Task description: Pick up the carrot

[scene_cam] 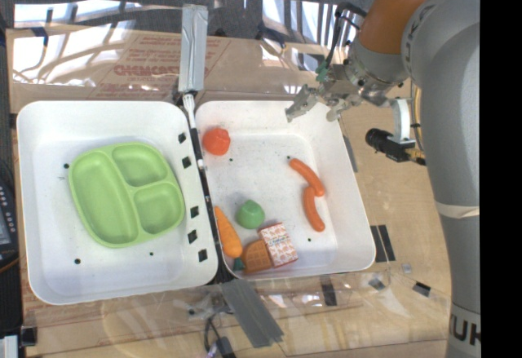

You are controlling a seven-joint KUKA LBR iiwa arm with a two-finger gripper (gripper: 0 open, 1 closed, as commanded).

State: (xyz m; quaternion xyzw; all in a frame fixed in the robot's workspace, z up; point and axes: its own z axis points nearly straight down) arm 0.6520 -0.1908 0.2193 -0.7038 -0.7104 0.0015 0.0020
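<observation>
- Carrot (227, 234): an orange tapered piece lying in the right bin (347, 209), against its left wall near the front-left corner, thick end toward the front. Nothing grips it; it rests on the bin floor.
- Immediate neighbours: a waffle-patterned brown piece (255, 257) just beside the carrot's thick end, with a small printed box (280, 245) touching that piece on its right; a green round item (250, 214) sits near the carrot's middle, to its right.
- Farther items in the same bin: an orange-red round item (216, 141) near the back-left corner; two sausages (307, 175), (314, 209) toward the right wall.
- Left bin (37, 209): holds a green compartment plate (126, 193), apart from the carrot.
- Gripper (316, 106): poised over the back-right corner of the right bin, fingers apart and holding nothing, well apart from the carrot.
- Progress, as judged: the pick has not begun in effect. Remaining are the traverse to the front-left corner, descent, closure on the carrot close against the wall, and the lift.
</observation>
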